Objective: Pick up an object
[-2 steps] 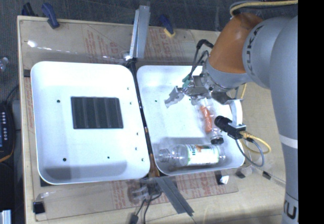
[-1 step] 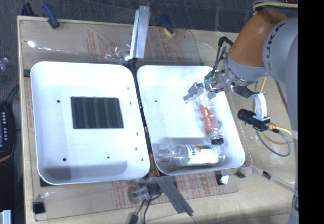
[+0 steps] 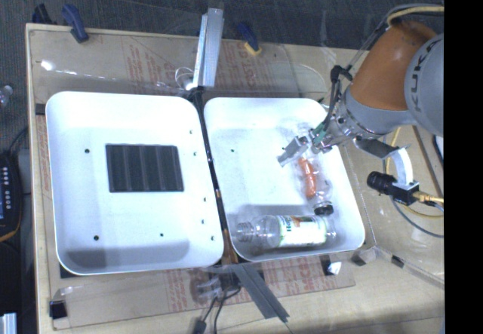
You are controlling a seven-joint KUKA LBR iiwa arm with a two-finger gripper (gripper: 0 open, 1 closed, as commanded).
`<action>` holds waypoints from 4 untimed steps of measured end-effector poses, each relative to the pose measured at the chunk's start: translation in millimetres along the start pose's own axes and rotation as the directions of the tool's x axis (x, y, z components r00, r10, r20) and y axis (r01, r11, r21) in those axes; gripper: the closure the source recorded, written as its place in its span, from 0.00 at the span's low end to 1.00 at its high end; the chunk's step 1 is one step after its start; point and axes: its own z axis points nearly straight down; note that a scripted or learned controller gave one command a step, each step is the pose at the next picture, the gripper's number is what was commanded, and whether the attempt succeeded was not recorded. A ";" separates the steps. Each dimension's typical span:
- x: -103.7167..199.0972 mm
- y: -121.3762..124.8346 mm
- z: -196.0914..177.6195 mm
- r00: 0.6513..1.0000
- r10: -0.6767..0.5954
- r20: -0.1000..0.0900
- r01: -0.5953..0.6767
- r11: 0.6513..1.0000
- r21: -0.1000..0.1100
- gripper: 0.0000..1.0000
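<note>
You can't tell how the tool's (image 3: 296,148) fingers stand; they blur together. The orange object (image 3: 307,178) at its 5 o'clock is too small to name. The clear bottle's (image 3: 283,231) label print is unreadable.

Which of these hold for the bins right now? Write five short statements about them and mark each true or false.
1. A clear plastic bottle lies on its side in the right bin. True.
2. The dark ribbed panel sits in the right bin. False: it is in the left bin.
3. The gripper is over the right bin. True.
4. The orange item stands upright in the left bin. False: it lies in the right bin, just below the gripper.
5. The bottle rests near the right bin's far edge. False: it lies along the near edge.
</note>
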 end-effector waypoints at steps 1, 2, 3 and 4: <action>-2.0 9.1 29.6 0.997 -0.081 -0.001 0.081 0.997 0.000 0.00; -2.2 9.7 19.0 0.997 -0.082 0.000 0.082 0.997 0.001 1.00; -2.2 9.6 19.2 0.997 -0.082 0.000 0.082 0.997 0.001 0.00; -8.5 31.8 63.8 0.991 -0.131 0.000 0.131 0.991 0.000 0.00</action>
